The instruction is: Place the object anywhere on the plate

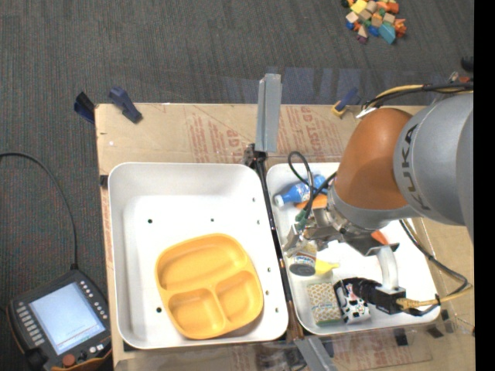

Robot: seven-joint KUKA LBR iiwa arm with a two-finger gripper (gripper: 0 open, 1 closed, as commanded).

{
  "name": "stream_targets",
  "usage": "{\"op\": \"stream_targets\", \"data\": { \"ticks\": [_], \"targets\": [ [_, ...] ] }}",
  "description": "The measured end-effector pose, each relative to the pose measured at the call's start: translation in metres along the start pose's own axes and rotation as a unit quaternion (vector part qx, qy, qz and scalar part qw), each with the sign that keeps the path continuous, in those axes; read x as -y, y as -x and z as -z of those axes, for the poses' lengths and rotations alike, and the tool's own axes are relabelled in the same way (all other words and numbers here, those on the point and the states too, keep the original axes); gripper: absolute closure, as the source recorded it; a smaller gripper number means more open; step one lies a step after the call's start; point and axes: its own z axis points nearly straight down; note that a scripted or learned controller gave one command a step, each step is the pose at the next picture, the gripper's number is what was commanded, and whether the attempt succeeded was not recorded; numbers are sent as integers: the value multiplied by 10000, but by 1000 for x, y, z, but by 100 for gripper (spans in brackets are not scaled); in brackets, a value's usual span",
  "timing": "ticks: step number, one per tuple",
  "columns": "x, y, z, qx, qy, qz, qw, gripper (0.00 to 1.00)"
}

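The yellow plate [209,284], with three compartments, lies in the left white bin [131,207] towards its front. My gripper [300,236] is lowered into the right white bin [421,273] near its left wall, among the loose objects. Just below it sits a round dark-topped jar [302,266] with a small yellow piece [327,267] beside it. A blue bottle [298,194] and an orange thing [315,202] lie just behind the gripper. The arm's orange band and grey wrist hide much of the right bin.
At the right bin's front lie a green-patterned pack [322,303] and a small black-and-white toy [353,308]. A grey upright post [269,114] stands behind the divider between the bins. A tablet [58,319] sits at the lower left; toy blocks [373,11] lie on the carpet far back.
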Motion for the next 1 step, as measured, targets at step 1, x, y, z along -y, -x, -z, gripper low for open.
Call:
{"op": "stream_targets", "data": {
  "ticks": [1],
  "targets": [
    [33,-70,-1,2,-7,-602,9982,100]
  ]
}}
